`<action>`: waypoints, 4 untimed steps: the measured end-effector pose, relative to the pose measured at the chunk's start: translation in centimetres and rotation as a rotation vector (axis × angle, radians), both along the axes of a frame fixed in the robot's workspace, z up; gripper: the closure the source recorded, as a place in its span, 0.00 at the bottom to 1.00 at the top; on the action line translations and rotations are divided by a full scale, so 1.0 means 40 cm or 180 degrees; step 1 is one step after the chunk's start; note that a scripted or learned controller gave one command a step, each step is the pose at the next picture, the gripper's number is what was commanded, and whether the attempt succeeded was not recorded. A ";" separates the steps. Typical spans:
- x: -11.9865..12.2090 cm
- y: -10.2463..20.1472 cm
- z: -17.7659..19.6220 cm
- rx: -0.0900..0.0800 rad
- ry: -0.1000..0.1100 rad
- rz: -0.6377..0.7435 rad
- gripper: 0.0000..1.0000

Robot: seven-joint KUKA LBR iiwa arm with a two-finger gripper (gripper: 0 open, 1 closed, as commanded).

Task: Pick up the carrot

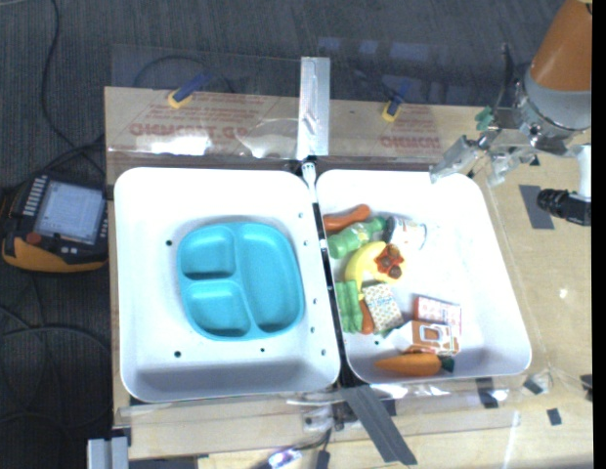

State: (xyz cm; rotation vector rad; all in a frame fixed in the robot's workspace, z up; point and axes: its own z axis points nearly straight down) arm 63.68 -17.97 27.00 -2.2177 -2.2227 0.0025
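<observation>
Hovering beyond the right white plastic bin's (498, 262) far corner, the metal claw (466, 156), seemingly spread and holding nothing, sits well apart from the orange tapered carrot (409, 364) at that bin's near wall.

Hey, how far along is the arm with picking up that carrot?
Nothing looks done yet. The carrot lies at the near edge of the right bin, beside small boxes. The hand hangs above that bin's far right corner, nothing between its fingers. Left to do: reach the carrot, grip it and lift.
</observation>
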 end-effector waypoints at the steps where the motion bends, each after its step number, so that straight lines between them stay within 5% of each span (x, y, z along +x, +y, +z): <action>1: 0.078 0.089 -0.195 -0.0009 0.0005 -0.0121 0.00; 2: -0.021 0.176 -0.451 -0.0016 -0.0037 -0.0601 0.00; 3: -0.132 0.280 -0.218 0.0002 0.0003 -0.0472 0.00; 4: -0.132 0.281 -0.198 0.0008 0.0011 -0.0470 1.00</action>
